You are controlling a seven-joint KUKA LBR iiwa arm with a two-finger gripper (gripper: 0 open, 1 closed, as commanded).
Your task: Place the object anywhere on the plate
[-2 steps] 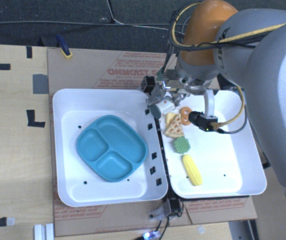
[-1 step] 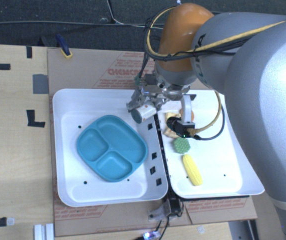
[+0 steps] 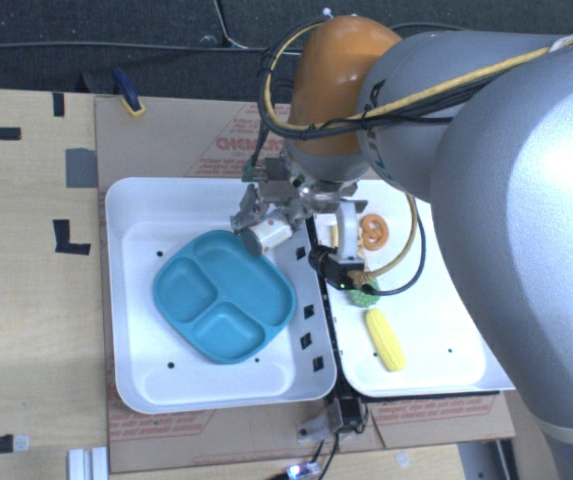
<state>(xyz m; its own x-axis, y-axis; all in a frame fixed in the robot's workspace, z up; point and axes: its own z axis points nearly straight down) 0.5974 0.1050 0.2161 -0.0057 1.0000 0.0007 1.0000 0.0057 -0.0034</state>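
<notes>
Pale wood-grain bench [image 3: 26,298] is seen at the left, marked with short black tape pieces, and a sheet of brown cardboard [image 3: 181,138] printed with red lettering is laid over it beneath the bins. Behind, a dark textured floor is crossed by a thin black cable.

On the cardboard, the left bin [image 3: 126,298] is seen as a shallow white plastic tray with rounded corners and a smooth, slightly glossy wall. Inside it, a blue plate [image 3: 224,296] is lying flat; it is a rounded rectangle of matte plastic, divided by raised ridges into three compartments.

Just past the plate's upper right corner, the gripper [image 3: 264,226] is held low over the left bin, a cluster of dark metal parts with a small white piece and a touch of red at its tip. How far its jaws are parted cannot be told, nor whether anything is gripped.

Above it, the arm's glossy orange band [image 3: 336,68] is seen as a smooth dome, wrapped by yellow and black cables, and the broad grey casing [image 3: 506,218] fills the right.

In the right bin [image 3: 446,368], partly covered by the arm, an orange ring-shaped pretzel-like object [image 3: 373,232] lies near the top, a small green object [image 3: 363,291] lies below it near the dividing wall, and a yellow corn cob [image 3: 385,340] with a bumpy surface lies further down, apart from the plate.
</notes>
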